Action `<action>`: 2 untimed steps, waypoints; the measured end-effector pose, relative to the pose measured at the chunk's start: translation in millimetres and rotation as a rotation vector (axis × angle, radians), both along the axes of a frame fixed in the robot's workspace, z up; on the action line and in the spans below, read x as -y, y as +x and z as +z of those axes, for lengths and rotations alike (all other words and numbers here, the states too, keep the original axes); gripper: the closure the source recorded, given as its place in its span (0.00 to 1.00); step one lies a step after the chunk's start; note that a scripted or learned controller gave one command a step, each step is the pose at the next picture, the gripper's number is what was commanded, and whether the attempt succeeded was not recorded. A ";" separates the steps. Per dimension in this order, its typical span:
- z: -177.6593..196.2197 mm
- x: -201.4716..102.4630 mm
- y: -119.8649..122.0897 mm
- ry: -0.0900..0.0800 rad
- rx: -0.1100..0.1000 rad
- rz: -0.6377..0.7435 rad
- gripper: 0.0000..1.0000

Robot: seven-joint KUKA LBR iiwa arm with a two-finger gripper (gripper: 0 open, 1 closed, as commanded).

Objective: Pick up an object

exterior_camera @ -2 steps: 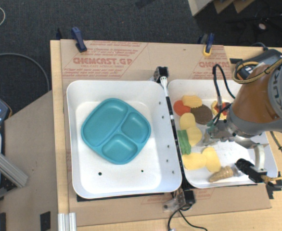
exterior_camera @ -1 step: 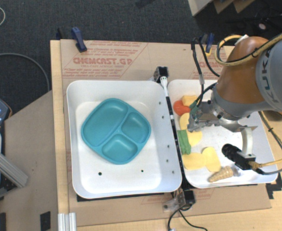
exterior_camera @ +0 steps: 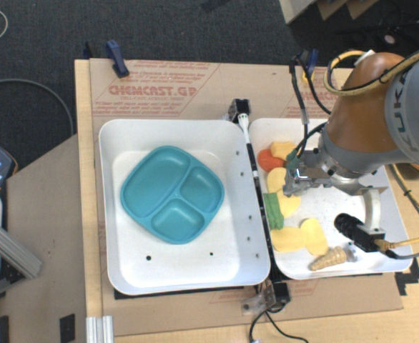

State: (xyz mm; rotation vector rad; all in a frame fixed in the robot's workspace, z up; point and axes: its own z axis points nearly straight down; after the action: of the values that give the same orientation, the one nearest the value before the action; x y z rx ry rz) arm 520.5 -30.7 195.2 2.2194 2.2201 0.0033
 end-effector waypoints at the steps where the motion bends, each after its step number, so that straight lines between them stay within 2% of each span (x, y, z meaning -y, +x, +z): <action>1: -5.7 10.4 -43.6 0.001 -0.009 -0.003 1.00; 2: 101.9 -63.2 -39.7 0.003 0.009 0.010 1.00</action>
State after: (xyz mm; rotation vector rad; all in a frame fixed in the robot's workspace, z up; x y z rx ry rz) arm 480.8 32.5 297.1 2.2055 2.2281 0.0174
